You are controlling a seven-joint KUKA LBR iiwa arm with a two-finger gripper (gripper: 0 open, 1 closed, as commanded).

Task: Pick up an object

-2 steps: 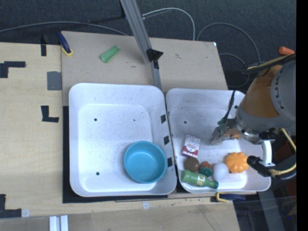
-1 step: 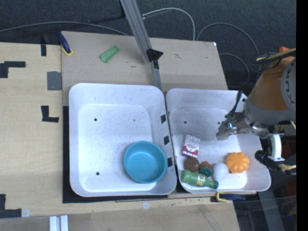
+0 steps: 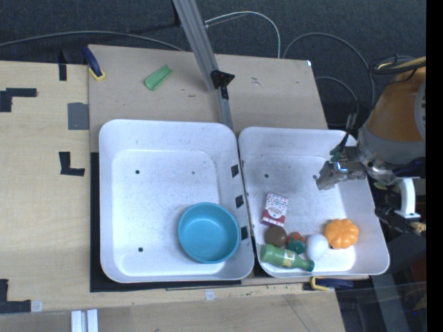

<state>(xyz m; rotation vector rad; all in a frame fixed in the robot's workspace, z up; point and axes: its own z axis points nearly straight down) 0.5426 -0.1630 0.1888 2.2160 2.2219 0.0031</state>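
My gripper point(image 3: 331, 176) hangs over the right part of the right bin point(image 3: 291, 147), above bare white floor, with nothing visibly held. Below it, toward the bin's front, lie a small red-and-white box point(image 3: 275, 209), a brown lump point(image 3: 275, 236), a green bottle point(image 3: 285, 257) on its side, a white ball point(image 3: 317, 246) and an orange pumpkin-shaped toy point(image 3: 342, 233). A small teal and red piece point(image 3: 296, 241) sits between the brown lump and the ball. In the left bin point(image 3: 138, 144) a blue bowl point(image 3: 208, 232) stands near the front right corner.
A slanted metal pole point(image 3: 199, 40) ends at the back edge between the bins. A green block point(image 3: 158, 77) and a blue-and-yellow clamp point(image 3: 93, 63) lie on the board behind the left bin. Cables loop behind the right bin.
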